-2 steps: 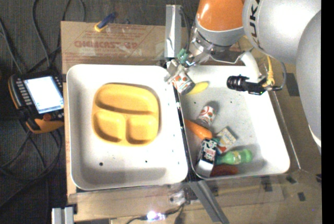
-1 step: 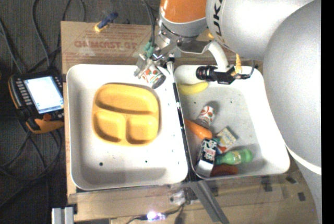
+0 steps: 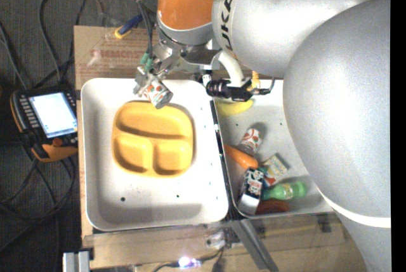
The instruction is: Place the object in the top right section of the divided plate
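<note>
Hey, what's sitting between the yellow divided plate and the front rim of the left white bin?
Nothing. In the camera view, bare white bin floor runs from the yellow divided plate to the front rim.

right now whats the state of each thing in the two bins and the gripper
gripper: over the left bin's top edge, shut on a small can
can: held, tilted, above the plate's top edge
plate: flat in the left bin, sections bare
carrot: lying in the right bin
green bottle: lying on its side
small cup: tipped over
</note>
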Controlling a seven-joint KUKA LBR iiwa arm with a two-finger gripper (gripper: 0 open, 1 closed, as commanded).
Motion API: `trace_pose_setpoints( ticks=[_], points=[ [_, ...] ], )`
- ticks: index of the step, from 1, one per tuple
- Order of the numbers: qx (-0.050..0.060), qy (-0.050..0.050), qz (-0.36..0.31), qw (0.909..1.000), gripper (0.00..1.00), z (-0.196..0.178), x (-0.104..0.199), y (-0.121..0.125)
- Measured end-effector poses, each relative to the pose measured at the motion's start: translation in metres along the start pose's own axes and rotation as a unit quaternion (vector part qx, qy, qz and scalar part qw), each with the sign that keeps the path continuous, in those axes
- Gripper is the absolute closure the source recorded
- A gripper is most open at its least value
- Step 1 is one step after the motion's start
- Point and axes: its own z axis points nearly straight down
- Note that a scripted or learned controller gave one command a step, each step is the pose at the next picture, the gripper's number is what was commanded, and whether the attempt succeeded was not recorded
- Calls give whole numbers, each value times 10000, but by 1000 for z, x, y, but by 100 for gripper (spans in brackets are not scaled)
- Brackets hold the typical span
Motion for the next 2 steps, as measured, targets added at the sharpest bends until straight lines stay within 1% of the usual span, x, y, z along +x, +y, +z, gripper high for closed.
trace_pose_setpoints(
  ticks=[1, 2],
  points=[
    [12, 9, 157, 9999, 100, 52, 46, -70],
    [5, 29, 451, 9990, 100, 69, 10, -77]
  ],
)
